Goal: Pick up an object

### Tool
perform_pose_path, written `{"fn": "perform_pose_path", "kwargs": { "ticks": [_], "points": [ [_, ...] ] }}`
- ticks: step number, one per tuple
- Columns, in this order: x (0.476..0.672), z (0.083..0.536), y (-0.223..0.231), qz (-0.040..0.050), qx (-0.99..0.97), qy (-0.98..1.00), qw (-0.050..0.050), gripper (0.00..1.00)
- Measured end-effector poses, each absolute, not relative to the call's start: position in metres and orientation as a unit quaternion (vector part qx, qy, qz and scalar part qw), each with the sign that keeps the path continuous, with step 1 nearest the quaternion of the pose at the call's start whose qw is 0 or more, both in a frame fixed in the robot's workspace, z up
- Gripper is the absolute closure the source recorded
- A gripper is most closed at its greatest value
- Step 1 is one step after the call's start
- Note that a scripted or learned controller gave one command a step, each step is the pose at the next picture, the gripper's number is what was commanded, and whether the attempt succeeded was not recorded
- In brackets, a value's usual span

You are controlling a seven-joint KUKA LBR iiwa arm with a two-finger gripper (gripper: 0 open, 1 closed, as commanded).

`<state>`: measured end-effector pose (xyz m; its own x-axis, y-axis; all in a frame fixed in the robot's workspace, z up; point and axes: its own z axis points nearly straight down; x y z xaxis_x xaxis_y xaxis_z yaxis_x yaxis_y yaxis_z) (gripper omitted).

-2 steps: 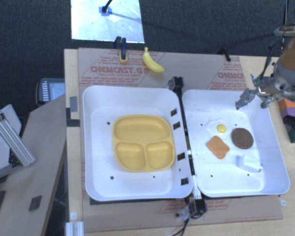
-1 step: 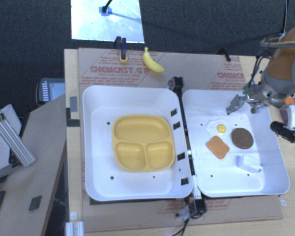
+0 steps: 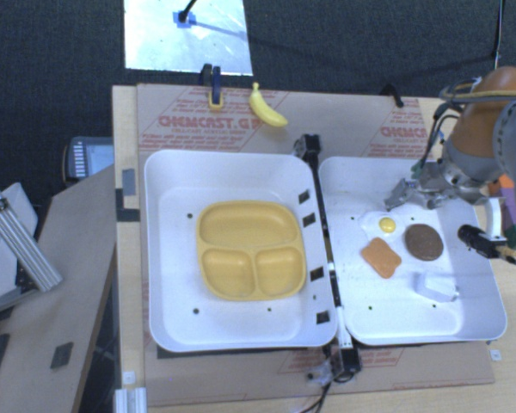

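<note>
Hovering low over the far part of the right shallow white bin (image 3: 477, 317), metal two-finger gripper (image 3: 402, 197) on the grey arm with an orange band (image 3: 490, 119), jaws spread apart with nothing between them. No grasp made yet, so the pick judged barely begun: approach under way, closing and lifting all left to do. Just below the jaws and nearest to them, a small fried-egg toy, white with a yellow yolk (image 3: 383, 225). A little further toward the near side, a flat orange toast-shaped piece (image 3: 382, 257), and beside it a round dark brown cookie-like disc (image 3: 424, 242). Well beyond those, near the front, a small white block (image 3: 436, 287), hard to make out against the bin floor. Far to the side of the jaws, in the left white bin (image 3: 168, 179), a yellow three-compartment plastic plate (image 3: 245, 249). Out on the cardboard behind both bins, a yellow toy banana (image 3: 267, 108).
</note>
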<state>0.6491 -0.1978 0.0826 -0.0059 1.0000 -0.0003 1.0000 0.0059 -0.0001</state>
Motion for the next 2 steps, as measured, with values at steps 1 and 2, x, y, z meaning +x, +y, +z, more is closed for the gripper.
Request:
{"fn": "perform_pose_path", "kwargs": {
  "ticks": [1,2],
  "points": [
    [0.651,0.097,-0.198,0.0014,0.704,0.71,0.003,1.0],
    [0.653,0.163,-0.198,0.0023,0.705,0.709,0.004,1.0]
  ]
}}
